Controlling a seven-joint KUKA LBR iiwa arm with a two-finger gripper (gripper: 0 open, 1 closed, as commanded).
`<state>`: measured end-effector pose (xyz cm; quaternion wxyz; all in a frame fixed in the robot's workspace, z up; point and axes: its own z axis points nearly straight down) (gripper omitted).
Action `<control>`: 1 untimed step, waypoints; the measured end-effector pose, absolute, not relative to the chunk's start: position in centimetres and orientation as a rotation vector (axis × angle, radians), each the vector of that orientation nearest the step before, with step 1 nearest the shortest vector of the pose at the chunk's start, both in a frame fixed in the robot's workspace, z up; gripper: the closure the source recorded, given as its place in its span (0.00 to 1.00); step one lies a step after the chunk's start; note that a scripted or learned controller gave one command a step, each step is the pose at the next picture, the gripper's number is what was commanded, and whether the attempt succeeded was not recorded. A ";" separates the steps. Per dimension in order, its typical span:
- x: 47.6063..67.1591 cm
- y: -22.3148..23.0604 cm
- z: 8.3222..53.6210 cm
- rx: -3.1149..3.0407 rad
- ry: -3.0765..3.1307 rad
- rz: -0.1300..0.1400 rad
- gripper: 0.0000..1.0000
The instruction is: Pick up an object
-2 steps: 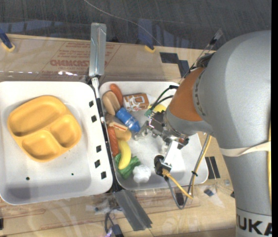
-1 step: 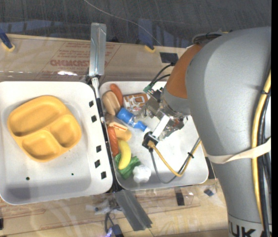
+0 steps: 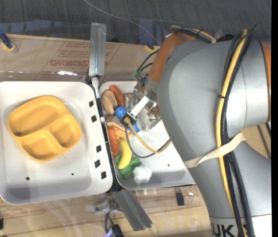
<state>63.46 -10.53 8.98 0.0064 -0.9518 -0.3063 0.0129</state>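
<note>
Banana (image 3: 124,157) yellow, curved | right bin (image 3: 176,174) | beside green item (image 3: 135,163)

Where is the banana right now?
The banana lies in the right bin, near its left wall toward the front, beside a green toy and just below the carrot-like orange piece.

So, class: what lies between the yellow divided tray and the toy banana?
In the camera view, between the yellow divided tray and the toy banana stand the two white bins' adjoining walls, with black clips.
</note>
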 end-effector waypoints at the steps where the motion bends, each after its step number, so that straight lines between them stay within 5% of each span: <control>1: 63.8 -10.1 9.8 -2.975 -0.980 0.029 1.00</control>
